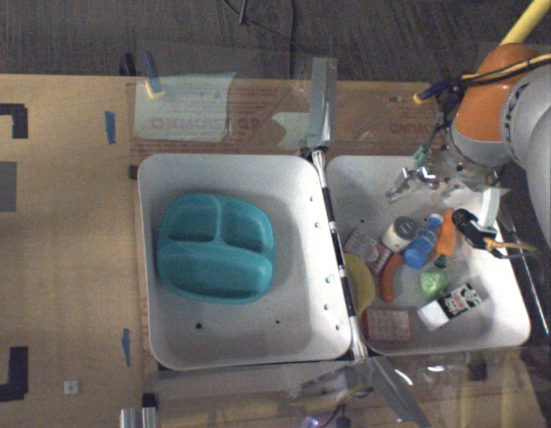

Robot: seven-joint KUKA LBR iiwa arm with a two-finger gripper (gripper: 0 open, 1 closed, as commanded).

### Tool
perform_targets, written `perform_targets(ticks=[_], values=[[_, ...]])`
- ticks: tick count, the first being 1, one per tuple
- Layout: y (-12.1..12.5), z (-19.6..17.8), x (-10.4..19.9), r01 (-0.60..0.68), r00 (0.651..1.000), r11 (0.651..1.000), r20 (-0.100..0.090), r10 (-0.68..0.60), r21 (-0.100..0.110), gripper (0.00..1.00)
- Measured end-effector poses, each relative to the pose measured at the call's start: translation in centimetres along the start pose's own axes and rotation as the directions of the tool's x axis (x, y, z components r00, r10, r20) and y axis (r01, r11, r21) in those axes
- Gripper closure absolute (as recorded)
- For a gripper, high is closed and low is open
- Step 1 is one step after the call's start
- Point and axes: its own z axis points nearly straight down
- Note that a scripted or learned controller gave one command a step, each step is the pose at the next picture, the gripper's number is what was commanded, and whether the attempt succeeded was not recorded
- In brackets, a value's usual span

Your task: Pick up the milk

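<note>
So the milk (pixel 454 304) (little white carton with black cow patches) lies near the front right corner of the right bin (pixel 516 324), below the pincer (pixel 424 175) and a bit right of it, well apart. Its long axis runs slanted, lower-left to upper-right. Can't tell if the pincer is spread or clenched; nothing visible in it. Between them sit a blue bottle (pixel 422 243), an orange carrot-ish thing (pixel 446 234) and a green blob (pixel 433 282). The left bin (pixel 168 172), far left of the pincer, holds a teal divided plate (pixel 215 246).
</note>
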Motion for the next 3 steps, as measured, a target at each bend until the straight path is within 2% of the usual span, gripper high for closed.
perform_targets(ticks=[1,2,3], values=[[0.2,-7.8,5.1,0.046,0.999,0.999,-0.001,-0.046,-0.001,0.00],[0.2,-0.1,7.6,0.165,0.986,0.986,-0.001,-0.165,-0.001,0.00],[0.0,0.0,1.8,0.226,0.974,0.974,-0.001,-0.226,0.001,0.00]])
